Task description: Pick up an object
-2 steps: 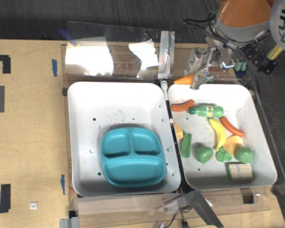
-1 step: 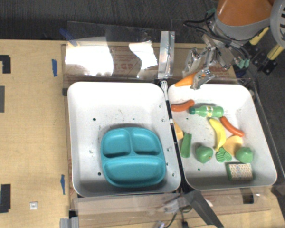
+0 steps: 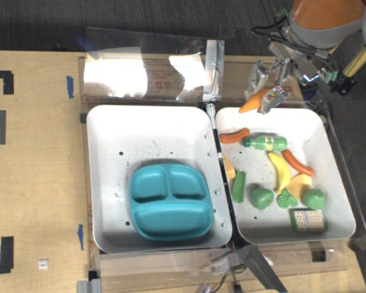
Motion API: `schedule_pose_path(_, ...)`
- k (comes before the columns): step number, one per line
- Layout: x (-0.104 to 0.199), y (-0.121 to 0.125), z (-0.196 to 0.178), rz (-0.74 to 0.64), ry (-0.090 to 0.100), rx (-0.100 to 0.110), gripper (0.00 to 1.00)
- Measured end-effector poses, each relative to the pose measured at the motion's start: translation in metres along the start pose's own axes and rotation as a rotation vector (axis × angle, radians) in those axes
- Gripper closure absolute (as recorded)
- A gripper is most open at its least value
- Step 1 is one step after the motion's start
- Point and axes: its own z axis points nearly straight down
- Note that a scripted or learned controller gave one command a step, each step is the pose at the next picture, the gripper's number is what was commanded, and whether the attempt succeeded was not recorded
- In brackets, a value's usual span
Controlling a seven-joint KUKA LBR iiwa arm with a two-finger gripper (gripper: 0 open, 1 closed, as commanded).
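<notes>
Two bins sit side by side on the worktop (image 3: pixel 36 163), touching along their inner rims. The left bin (image 3: pixel 104 127) holds a divided tray (image 3: pixel 169 201) toward its 6 o'clock edge. The right bin (image 3: pixel 332 163) holds a cluster of toy foods: a sausage (image 3: pixel 234 136) at 10 o'clock, a bottle (image 3: pixel 265 143) just beside it, a banana (image 3: pixel 280 170) near the middle, and a corn cob (image 3: pixel 307 220) at 5 o'clock. Above the right bin's 12 o'clock rim hangs the gripper (image 3: pixel 268 96), a carrot (image 3: pixel 254 103) between its fingers.
</notes>
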Motion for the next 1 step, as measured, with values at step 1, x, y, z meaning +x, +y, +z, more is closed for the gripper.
schedule_pose_path(1, 0.0000, 0.0009, 0.0093, -0.102, 0.004, -0.003, 1.00)
